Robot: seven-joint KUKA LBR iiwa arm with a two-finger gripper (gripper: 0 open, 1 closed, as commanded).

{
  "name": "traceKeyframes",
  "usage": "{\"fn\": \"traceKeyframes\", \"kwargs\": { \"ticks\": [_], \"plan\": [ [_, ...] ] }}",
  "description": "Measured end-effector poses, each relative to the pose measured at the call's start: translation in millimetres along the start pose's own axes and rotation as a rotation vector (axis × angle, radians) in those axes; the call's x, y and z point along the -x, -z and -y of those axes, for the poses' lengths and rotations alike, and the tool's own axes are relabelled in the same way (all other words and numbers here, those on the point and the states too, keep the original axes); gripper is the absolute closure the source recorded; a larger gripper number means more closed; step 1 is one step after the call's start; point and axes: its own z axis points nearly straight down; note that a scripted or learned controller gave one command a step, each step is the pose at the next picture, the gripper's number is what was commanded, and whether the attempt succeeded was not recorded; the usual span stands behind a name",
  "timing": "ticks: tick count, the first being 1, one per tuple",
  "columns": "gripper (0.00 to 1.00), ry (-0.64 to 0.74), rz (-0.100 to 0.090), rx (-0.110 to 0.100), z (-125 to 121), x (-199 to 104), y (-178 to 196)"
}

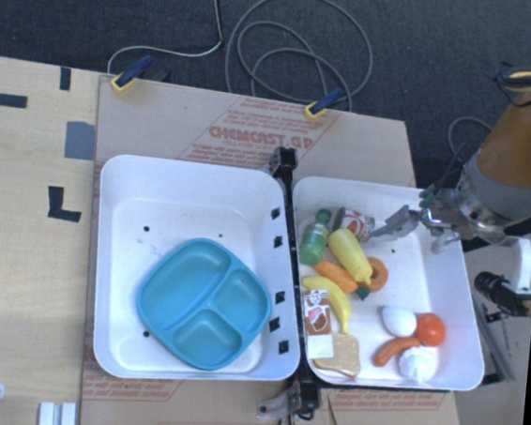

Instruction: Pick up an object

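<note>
My gripper [416,230] hangs over the far right part of the right bin [456,283], its fingers spread open with nothing between them. Toy foods lie below and to its left: a green bottle [312,243], a yellow corn-like piece [349,252], a carrot [338,277], a banana [329,296], a small carton [317,316] and a slice of toast [337,354]. Nearer the front right are a white egg [398,320], a red tomato [431,329], an orange sausage [390,351] and a white lump [417,365].
The left bin [117,229] holds a blue divided plate [204,302]. A black divider [285,256] runs between the two bins. Cables [302,46] loop on the dark floor behind the bench. The arm's orange band [518,139] sits at the far right.
</note>
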Motion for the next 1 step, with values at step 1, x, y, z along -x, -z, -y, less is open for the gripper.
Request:
{"fn": "traceKeyframes", "kwargs": {
  "ticks": [1],
  "plan": [
    [0.00, 0.005, -0.002, -0.006, -52.1, -51.1, -97.2]
  ]
}}
